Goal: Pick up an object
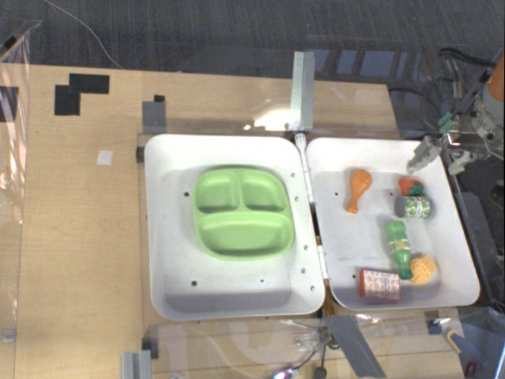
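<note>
No legible text on any can (413, 207) label

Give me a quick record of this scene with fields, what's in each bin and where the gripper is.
left bin: green divided plate
right bin: orange drumstick, tomato, small can, green bottle, yellow corn, red box
gripper: over right bin's far right corner, above the tomato
held: nothing visible

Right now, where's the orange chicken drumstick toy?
The drumstick lies in the right bin, in its upper left part near the divider between the bins. The small can and the green bottle sit apart to its right.
</note>
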`<state>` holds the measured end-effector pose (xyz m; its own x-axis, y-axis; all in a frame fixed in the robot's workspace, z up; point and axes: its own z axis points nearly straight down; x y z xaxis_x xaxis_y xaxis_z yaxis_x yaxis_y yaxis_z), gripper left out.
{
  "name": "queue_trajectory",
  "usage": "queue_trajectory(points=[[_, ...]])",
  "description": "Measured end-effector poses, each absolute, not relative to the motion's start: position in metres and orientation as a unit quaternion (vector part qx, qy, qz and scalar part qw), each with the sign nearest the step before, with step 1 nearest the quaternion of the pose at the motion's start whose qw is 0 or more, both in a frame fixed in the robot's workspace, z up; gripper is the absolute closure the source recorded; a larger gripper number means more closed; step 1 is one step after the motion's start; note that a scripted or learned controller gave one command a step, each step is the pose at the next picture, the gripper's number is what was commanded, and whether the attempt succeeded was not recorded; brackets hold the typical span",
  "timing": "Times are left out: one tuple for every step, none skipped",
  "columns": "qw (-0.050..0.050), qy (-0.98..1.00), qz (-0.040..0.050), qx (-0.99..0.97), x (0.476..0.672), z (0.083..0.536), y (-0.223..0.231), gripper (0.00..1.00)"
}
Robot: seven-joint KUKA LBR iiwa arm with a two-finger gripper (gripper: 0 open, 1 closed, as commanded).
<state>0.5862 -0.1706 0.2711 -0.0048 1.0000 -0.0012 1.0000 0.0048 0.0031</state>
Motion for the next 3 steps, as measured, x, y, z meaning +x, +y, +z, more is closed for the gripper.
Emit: queue_trajectory(points=[[0.000,0.736,0.0004,0.677,0.559,0.120,-0.178,0.00],[0.011,0.730,0.0055,0.683,0.515,0.093,-0.154,0.00],[0.009,0.731,0.0087,0.682,0.518,0.103,-0.151,1.00]])
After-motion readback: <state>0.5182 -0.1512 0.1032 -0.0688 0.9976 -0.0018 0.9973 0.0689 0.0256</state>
